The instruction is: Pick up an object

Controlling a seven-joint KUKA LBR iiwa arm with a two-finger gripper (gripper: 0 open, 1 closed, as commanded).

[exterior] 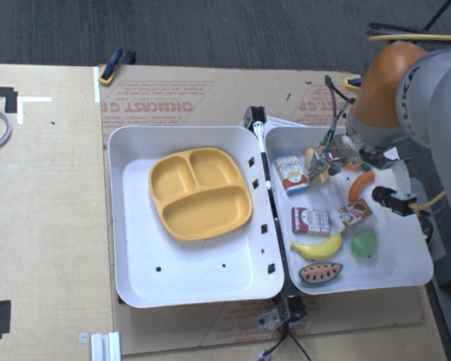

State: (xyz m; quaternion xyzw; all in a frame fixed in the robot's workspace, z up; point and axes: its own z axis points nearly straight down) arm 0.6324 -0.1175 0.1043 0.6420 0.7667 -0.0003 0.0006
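The gripper (321, 161) hangs low in the right bin (406, 273), beside a small carton (290, 174); whether its fingers are parted I cannot tell. Around it lie a carrot (360, 186), banana (318, 246), green ball (364, 244) and melon slice (320, 273). A yellow plate (201, 193) sits in the left bin (135, 277).

The arm (413, 89) runs off the right edge, partly hiding the right bin (406, 273).

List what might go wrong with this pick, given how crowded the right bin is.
1. The gripper sits low among close-packed items, so it may nudge the small carton beside it instead of gripping anything.
2. The orange carrot-like toy lies right under the wrist and could get pushed aside.
3. The bin divider is near, so a sideways move may clip it.
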